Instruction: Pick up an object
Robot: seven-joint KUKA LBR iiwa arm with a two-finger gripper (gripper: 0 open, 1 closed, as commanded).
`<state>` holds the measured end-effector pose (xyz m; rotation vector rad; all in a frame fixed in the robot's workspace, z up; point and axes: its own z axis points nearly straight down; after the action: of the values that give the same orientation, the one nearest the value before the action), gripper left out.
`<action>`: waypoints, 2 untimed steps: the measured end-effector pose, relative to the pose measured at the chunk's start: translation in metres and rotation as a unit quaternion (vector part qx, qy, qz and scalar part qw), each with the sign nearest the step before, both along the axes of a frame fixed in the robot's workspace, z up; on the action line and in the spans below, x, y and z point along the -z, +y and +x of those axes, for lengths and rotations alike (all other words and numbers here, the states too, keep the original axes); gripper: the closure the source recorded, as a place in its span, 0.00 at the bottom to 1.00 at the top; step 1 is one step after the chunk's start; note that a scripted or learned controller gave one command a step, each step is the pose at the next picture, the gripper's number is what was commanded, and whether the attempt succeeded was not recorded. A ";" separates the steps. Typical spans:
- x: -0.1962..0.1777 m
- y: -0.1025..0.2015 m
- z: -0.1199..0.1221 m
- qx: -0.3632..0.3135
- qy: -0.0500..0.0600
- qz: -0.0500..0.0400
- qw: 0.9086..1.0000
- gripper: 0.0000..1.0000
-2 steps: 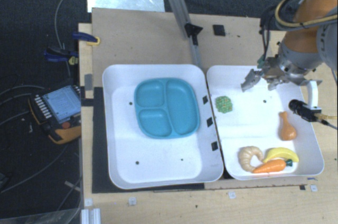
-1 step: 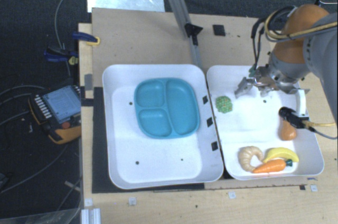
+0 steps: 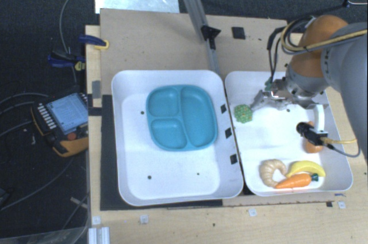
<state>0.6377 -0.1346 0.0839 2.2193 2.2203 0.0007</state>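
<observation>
Left bin (image 3: 132,179) carries a blue divided plate (image 3: 181,117), nothing there for us. In the right bin (image 3: 253,139), against its left wall, we see a green broccoli floret (image 3: 243,113). The hand (image 3: 260,100) sits just up and right of it, near but apart, fingers spread and grasping nothing. We judge the floret the closest target: a short move down-left. It is roundish, no clear long axis. A croissant (image 3: 271,171), carrot (image 3: 293,181) and banana (image 3: 306,168) lie well apart at the bin's front.
</observation>
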 end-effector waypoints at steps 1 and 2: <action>-0.014 0.000 0.002 0.000 -0.004 -0.001 1.000 1.00; -0.071 -0.004 -0.006 0.001 -0.002 0.000 1.000 1.00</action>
<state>0.6321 -0.1390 0.1552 2.2191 2.2166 0.0056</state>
